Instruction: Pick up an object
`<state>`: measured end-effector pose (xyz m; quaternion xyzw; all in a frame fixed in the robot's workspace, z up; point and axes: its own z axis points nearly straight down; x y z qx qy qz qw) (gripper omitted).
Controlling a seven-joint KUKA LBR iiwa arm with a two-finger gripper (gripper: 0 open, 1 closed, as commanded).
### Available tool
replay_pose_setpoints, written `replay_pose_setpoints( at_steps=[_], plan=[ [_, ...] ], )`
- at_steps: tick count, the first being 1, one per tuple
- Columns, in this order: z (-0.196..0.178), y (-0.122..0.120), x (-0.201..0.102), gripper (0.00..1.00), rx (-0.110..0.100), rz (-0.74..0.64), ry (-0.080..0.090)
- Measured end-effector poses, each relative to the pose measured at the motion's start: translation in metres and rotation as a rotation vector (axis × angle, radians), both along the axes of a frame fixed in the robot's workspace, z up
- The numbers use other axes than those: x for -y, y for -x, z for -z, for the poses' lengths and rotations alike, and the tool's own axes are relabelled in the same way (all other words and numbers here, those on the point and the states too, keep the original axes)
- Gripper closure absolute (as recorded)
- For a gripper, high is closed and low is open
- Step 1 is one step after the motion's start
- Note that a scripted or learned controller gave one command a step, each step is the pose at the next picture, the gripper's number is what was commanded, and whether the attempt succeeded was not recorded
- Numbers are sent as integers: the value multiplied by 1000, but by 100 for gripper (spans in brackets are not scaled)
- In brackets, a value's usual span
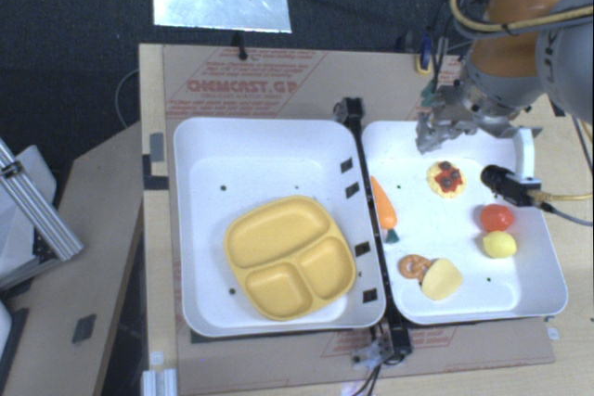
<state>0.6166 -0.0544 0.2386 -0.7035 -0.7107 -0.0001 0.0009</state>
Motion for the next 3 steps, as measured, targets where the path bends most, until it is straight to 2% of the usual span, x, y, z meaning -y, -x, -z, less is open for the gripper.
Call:
replay_pose_setpoints(
  at_steps=[1, 3],
  plan=[
    [15, -5, -50, 100, -1, 1, 0],
    [3, -7, -158, 100, 1, 0, 0]
  ],
)
